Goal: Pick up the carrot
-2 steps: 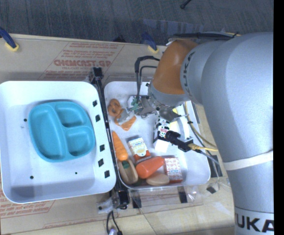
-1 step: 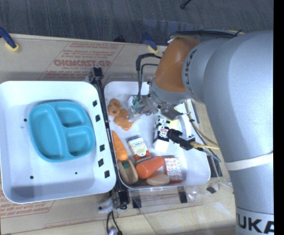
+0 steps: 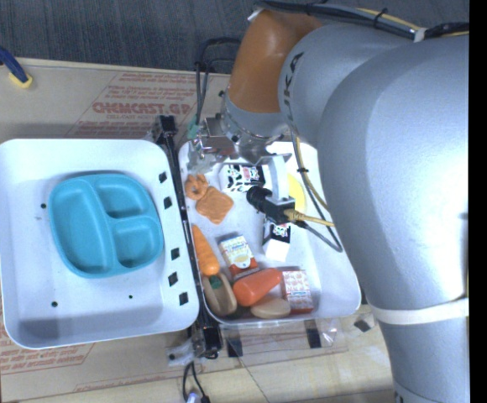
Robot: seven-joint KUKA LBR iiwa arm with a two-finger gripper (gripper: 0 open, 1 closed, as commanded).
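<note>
Carrot (image 3: pixel 206 252) lying along left wall of right bin (image 3: pixel 342 269), roughly mid-length, long axis near-far, near end touching wooden piece (image 3: pixel 219 295). Juice carton (image 3: pixel 237 253) just right of it. Gripper (image 3: pixel 203 151) at far end of same bin, above pretzel-ish snack (image 3: pixel 196 186), well apart from carrot. Jaw state: cannot tell, wrist blocks view; nothing visibly held. Prob best: shift toward near side, align jaws across carrot's width, come down w/ clearance from wall. Risk: wall fouling left side, carton nudged. Left bin (image 3: pixel 8 225) holds blue tray (image 3: pixel 105 223), irrelevant.
</note>
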